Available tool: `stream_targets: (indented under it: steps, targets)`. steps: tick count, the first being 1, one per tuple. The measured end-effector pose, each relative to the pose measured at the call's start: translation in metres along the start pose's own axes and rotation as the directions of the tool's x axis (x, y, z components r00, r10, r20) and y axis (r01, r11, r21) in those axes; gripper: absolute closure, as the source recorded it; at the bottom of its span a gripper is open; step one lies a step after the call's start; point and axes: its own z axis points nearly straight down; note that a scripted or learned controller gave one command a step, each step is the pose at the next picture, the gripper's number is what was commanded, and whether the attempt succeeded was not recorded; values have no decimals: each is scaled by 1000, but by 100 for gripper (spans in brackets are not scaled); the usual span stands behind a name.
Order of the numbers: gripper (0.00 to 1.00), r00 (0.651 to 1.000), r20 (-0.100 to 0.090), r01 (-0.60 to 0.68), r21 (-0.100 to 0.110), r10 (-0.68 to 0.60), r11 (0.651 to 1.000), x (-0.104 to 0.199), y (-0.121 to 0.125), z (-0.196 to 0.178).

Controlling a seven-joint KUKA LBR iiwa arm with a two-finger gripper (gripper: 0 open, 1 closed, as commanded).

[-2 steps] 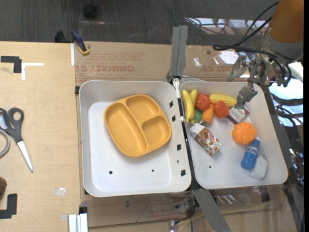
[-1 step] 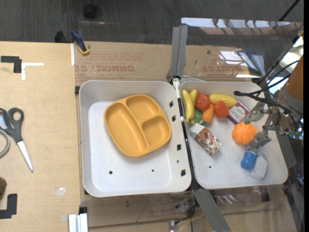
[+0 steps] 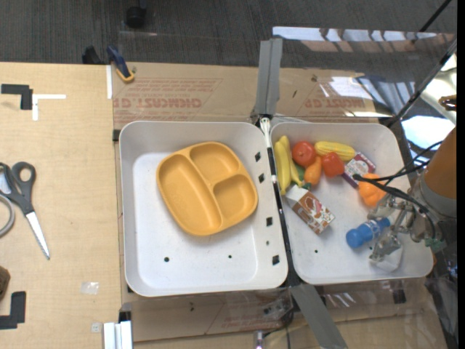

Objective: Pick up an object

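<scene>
1. Scissors (image 3: 27,203) lie on the worktop (image 3: 65,144), left of both bins, outside the job
2. The left bin (image 3: 134,267) carries a yellow divided plate (image 3: 207,187)
3. The right bin (image 3: 330,264) crowds its toys far-left; a blue bottle (image 3: 363,233) lies near-right
4. The claw (image 3: 386,249) sits just right of that bottle, likely targeting it; I cannot tell its opening

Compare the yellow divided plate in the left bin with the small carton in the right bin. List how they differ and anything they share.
The yellow divided plate is one plain colour; the small carton is white with a red-brown printed picture. The plate is wide, shallow and rounded with three compartments; the carton is a much smaller closed box. The plate lies alone in the left bin; the carton lies among toy foods in the right bin. Both lie at a slant.
</scene>
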Motion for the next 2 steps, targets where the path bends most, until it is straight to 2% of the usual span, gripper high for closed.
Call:
stream_targets:
  steps: [1,2]
  targets:
    - [0,995,-2,-100,-1,100,995,18,17,1]
    - [0,1000,3,22,-1,-22,1000,-87,64,-1]
